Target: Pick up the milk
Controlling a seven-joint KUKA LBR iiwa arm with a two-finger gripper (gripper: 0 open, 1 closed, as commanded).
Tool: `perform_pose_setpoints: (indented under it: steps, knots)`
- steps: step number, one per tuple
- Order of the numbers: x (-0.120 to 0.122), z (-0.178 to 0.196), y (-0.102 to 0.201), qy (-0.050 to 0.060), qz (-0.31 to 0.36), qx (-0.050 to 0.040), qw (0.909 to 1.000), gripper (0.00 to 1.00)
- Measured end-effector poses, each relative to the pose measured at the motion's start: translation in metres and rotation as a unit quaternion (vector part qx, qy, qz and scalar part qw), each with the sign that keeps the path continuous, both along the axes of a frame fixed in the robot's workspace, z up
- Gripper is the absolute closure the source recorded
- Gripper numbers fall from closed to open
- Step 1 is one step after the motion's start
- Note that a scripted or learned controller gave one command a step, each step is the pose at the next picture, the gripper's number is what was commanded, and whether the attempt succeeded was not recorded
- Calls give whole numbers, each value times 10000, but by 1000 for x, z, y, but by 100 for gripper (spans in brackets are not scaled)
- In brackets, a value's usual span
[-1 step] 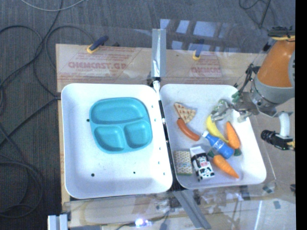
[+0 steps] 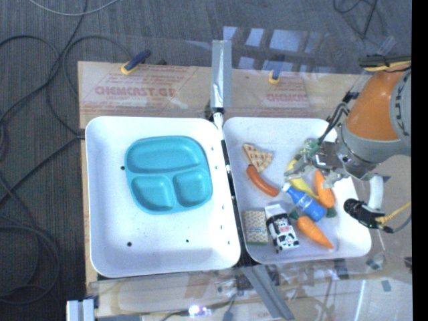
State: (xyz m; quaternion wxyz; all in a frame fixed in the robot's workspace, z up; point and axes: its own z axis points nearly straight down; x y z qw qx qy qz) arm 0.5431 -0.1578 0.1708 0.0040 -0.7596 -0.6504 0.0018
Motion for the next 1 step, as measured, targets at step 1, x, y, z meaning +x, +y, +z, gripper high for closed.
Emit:
perform_pose_setpoints:
  steps: [1]
  knots:
    - [31, 66, 3, -10, 832, -3, 9965, 0]
